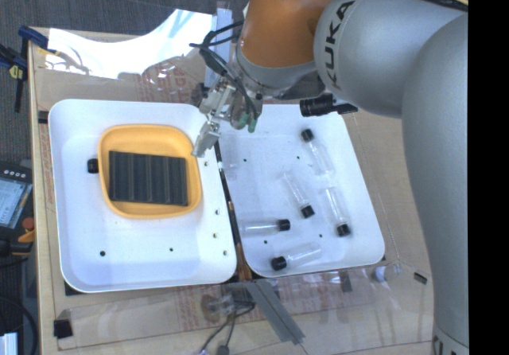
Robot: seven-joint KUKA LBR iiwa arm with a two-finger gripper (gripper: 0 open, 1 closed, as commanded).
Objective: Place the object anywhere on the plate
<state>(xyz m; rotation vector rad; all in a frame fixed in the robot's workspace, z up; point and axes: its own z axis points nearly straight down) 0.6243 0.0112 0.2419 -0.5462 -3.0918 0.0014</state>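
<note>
A yellow plate [147, 142] with a dark ridged insert [149, 178] lies in the left bin [135, 262]. Several clear tubes with black caps lie in the right bin [358, 246], among them one tube [268, 226] near the front and another tube [316, 153] further back. My gripper [207, 138] hangs over the divide between the two bins, just off the plate's right rim, pointing down and to the left. Whether anything is held in it cannot be made out.
A small black cap [92, 165] lies in the left bin by the plate's left edge. The arm's orange band [278, 19] and grey body fill the upper right. Crumpled foil [167, 35] lies behind the bins; cables and a clamp [238, 302] sit at the front.
</note>
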